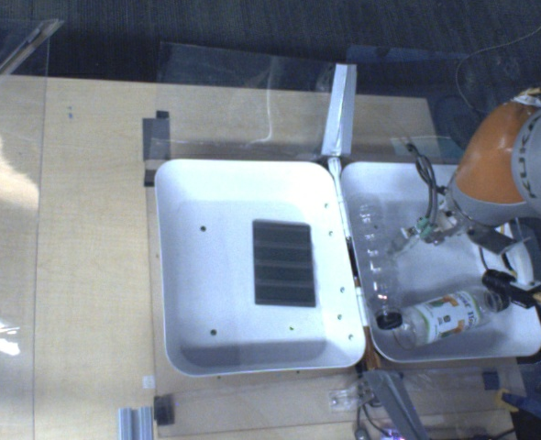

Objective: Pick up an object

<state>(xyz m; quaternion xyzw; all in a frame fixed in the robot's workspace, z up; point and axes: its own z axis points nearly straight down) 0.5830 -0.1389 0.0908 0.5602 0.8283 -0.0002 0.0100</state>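
Observation:
A dark ribbed rectangular pad lies flat in the middle of the left bin. In the right bin, a clear bottle with a white label and a black cap lies on its side near the front wall. A second see-through bottle lies along that bin's left wall. My gripper hangs low over the middle of the right bin, above and apart from the labelled bottle. The grey arm with its orange band covers the bin's right part.
A metal bracket stands behind the seam between the two bins. Cables run along the wrist. A clear sheet covers the wooden bench at the left. Black fittings sit at the left bin's corners.

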